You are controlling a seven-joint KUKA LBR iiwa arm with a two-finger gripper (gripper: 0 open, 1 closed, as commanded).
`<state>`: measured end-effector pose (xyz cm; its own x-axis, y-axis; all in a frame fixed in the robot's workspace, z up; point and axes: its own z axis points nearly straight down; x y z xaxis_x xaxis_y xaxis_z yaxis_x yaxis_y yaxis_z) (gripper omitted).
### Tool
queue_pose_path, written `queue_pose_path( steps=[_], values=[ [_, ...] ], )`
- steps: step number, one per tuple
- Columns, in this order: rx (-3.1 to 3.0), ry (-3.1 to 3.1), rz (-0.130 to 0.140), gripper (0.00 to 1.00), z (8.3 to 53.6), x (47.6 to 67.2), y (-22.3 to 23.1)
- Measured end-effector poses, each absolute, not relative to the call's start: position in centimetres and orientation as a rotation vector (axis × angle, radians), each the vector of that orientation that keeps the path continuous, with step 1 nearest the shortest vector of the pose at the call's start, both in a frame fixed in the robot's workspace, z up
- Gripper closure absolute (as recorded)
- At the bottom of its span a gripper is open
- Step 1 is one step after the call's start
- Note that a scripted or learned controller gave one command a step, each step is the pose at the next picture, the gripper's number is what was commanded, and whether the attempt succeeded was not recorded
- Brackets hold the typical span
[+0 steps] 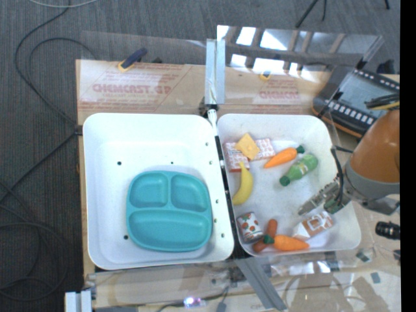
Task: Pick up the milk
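Note:
The milk point(317, 224) is a small white carton with orange-brown markings. It lies on its side near the front right corner of the right bin point(338, 142). My gripper point(311, 204) hangs just above and behind the carton, reaching in from the right under the orange band of the arm point(380, 151). Its fingers point(305, 207) point down-left, a little apart, with nothing between them. The carton sits free on the bin floor, close to the fingertips.
The right bin also holds a carrot point(290, 242) right beside the milk, a small white-and-red container point(249, 226), a banana point(244, 186), a green bottle point(299, 168), another carrot point(283, 157) and cheese on a box point(249, 147). The left bin point(104, 142) holds a teal divided plate point(170, 211).

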<state>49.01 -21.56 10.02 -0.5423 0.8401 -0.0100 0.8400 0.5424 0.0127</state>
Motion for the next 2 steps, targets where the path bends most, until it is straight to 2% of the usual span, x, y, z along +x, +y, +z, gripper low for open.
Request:
queue_pose_path(
  steps=[1, 2],
  values=[
    [1.584, 2.713, 0.0, 1.0, 17.57, 48.45, -14.75],
    [1.585, 2.713, 0.0, 0.0, 17.56, 48.44, -14.76]
  ],
)
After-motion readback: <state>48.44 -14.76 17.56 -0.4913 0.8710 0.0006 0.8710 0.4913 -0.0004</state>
